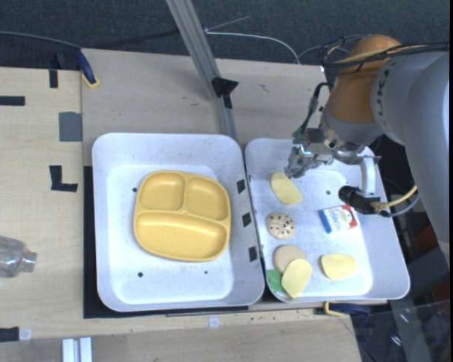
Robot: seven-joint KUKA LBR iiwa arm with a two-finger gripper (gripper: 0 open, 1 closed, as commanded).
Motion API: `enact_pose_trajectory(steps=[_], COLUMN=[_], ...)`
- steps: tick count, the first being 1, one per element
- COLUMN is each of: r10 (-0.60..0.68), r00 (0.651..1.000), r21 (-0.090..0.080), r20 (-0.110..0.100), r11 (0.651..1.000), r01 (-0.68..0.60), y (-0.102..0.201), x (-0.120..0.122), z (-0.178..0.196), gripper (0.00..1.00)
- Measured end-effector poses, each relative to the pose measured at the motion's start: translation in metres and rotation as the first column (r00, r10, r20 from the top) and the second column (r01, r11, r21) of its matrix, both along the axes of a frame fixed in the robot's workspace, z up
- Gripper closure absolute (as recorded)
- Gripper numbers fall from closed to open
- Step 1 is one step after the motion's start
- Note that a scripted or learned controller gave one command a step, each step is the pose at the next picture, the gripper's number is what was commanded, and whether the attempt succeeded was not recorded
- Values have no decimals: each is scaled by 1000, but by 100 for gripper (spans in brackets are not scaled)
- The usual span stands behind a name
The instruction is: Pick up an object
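Camera view: the yellow oval piece (pixel 286 189) lies in the right bin (pixel 385 274), just below the jaws (pixel 298 162), whose spread I cannot tell. It looks light, smooth, likely slippery; grip across its narrow width. Three yellow pieces, one cookie (pixel 280 225), one carton (pixel 337 219).

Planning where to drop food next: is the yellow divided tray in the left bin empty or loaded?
Empty. The yellow divided tray lies flat in the left bin, and all three compartments show bare yellow plastic.
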State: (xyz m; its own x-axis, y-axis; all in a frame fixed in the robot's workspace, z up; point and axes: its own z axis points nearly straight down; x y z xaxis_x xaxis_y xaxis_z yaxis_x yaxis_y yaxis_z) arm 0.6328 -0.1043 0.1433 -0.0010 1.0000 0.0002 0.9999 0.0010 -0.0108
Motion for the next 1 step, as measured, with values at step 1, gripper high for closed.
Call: enact_pose_trajectory(steps=[1], r10=[1], r00=[1000], r21=[1], r20=[6], r11=[1000], r01=[-1], y=[51], x=[-101], z=[47], gripper=[100])
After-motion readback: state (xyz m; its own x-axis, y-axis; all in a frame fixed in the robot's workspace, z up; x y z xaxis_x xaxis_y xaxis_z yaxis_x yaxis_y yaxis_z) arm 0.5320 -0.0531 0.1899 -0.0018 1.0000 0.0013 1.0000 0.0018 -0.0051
